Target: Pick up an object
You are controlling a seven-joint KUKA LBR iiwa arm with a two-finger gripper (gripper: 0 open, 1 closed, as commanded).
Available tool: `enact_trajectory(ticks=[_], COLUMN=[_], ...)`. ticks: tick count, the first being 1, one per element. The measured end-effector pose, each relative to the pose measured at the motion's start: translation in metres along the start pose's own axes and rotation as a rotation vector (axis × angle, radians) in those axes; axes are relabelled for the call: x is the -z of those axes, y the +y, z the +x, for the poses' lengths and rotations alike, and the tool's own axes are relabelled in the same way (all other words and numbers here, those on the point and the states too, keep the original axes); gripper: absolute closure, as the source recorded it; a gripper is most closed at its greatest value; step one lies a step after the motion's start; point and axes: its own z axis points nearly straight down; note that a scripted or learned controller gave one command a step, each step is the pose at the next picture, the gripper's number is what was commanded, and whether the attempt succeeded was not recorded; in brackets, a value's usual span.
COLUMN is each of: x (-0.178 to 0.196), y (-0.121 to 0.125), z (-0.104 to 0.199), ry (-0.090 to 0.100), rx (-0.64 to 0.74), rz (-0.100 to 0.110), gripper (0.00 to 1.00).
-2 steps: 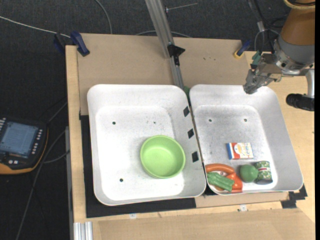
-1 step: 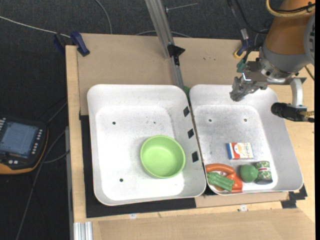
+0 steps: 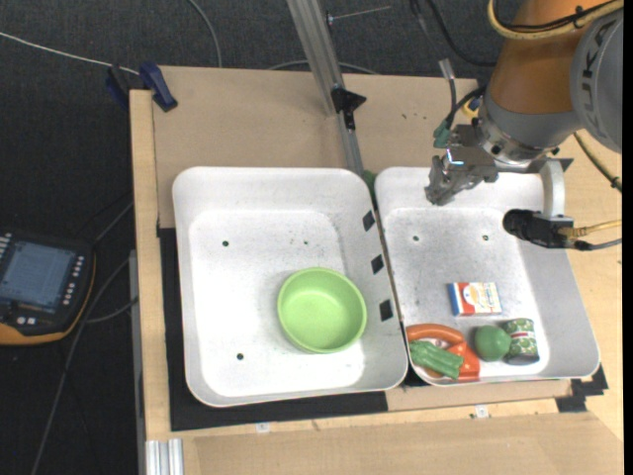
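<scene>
**Ana:** Dark carpet surrounds a tan wooden bench (image 3: 247, 117), and two shallow white bins sit side by side on it. Which things could be picked?

**Ben:** They cluster in the right bin (image 3: 435, 255), down at its five o'clock corner. A small white carton with blue and orange print (image 3: 474, 297) lies flat, with bare bin floor all around it. At its six o'clock rests a green ball-like object (image 3: 489, 341), touching a dark green patterned can (image 3: 521, 339) at the ball's three o'clock. At the ball's nine o'clock lies an orange-and-green toy (image 3: 440, 352), against the bin's near wall.

**Ana:** And the gripper?

**Ben:** The gripper (image 3: 447, 188) hangs over the right bin's twelve o'clock edge, well apart from those objects. Nothing shows between its fingers; whether they are parted or closed, I cannot tell.

**Ana:** Anything else?

**Ben:** The left bin (image 3: 227, 236) holds a light green bowl (image 3: 321, 310), upright, toward its five o'clock side. An aluminium post (image 3: 321, 38) slants up from between the bins toward twelve o'clock. A handheld control pendant (image 3: 40, 285) lies on the carpet at the bench's nine o'clock, and a blue clamp (image 3: 156, 85) grips the bench's eleven o'clock corner.
</scene>
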Motion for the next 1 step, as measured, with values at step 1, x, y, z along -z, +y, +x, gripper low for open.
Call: enact_trajectory(ticks=[1], x=[-0.0036], y=[-0.0237], z=[0.0516], ry=[0.000], rx=[0.000], rz=[0.001], gripper=[1.00])
